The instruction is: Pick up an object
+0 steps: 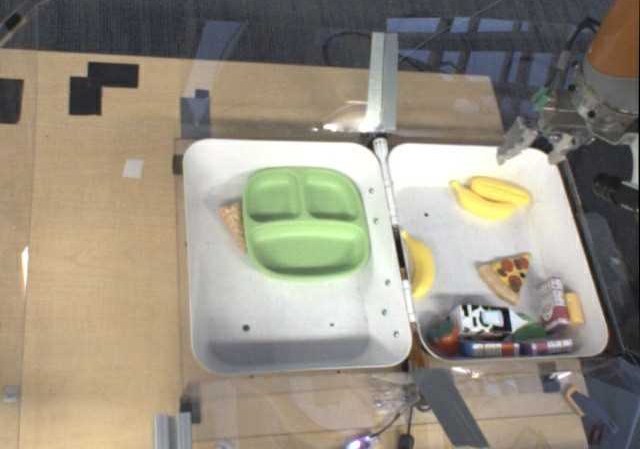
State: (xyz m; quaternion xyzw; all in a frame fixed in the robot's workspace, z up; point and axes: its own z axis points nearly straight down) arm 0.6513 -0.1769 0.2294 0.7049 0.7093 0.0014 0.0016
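My gripper [532, 145] hangs over the far right corner of the right bin [430, 172], with its two fingers spread apart and nothing between them. A bunch of yellow bananas [490, 195] lies just in front of it and to its left. Nearer the front lie a pizza slice [506, 275], a small can [555, 302], a black and white box [485, 319] and some markers [515, 345]. A single banana [421, 265] rests against the bin's left wall.
The left bin [215, 317] holds a green divided plate [303, 221] with a tan cracker [233, 225] sticking out from under its left edge. A metal post [384, 82] stands behind the divider between the bins.
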